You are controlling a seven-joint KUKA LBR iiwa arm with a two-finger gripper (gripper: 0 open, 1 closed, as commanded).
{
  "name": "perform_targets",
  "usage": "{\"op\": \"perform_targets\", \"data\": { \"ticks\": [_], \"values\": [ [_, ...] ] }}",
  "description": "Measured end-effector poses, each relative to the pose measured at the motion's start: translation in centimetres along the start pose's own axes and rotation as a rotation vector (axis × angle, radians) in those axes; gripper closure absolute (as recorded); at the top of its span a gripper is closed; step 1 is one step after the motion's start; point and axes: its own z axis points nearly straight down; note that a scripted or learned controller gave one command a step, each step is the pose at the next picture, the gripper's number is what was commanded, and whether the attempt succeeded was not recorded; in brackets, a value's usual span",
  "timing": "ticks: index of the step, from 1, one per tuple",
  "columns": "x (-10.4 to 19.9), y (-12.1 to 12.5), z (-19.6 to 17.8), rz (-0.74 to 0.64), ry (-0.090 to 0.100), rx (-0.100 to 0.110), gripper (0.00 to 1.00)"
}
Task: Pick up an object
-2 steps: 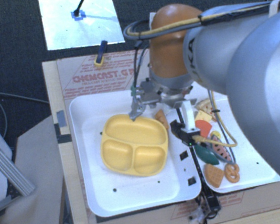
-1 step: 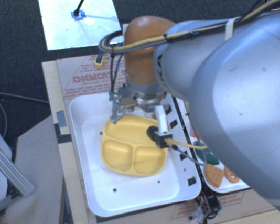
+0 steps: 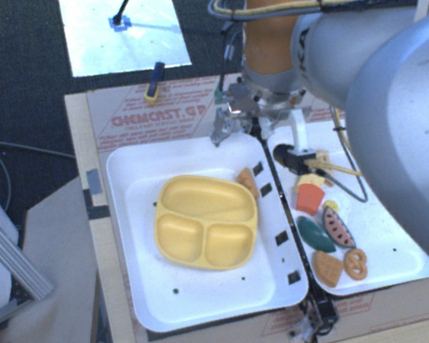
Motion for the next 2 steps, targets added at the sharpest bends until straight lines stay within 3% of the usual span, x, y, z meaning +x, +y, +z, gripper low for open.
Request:
{"op": "perform_targets", "data": {
  "ticks": [1,2],
  "values": [
    [6.0,-0.4,6.1,-0.011,0.004,0.010,0.00],
    [5.7,-0.2,4.7,-0.010,0.003,0.005,1.00]
  ]
}}
